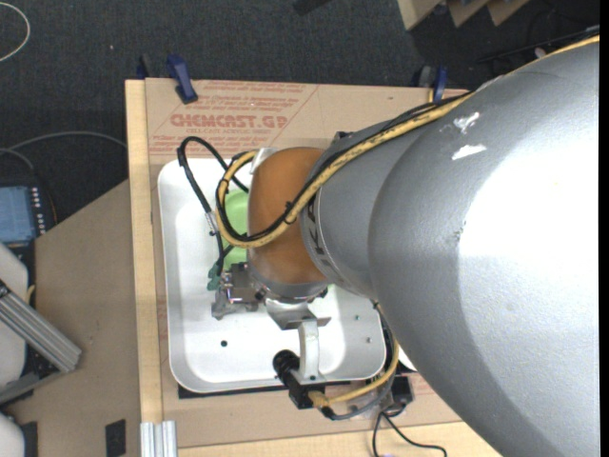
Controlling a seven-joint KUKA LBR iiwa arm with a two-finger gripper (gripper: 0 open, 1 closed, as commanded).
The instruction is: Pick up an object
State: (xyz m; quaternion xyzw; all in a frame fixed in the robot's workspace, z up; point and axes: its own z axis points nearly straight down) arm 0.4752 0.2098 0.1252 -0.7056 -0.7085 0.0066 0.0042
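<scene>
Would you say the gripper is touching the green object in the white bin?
Cannot tell. In the camera view, the arm's orange band covers where the gripper meets the green object.

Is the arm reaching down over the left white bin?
Yes, the arm's orange band and the gripper are above the floor of the left white bin.

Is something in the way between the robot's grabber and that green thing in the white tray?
Nothing visible blocks it. The green object lies in the white bin, partly hidden under the arm's orange band. The gripper sits low in the bin just beside it, with no other item showing between them.
</scene>
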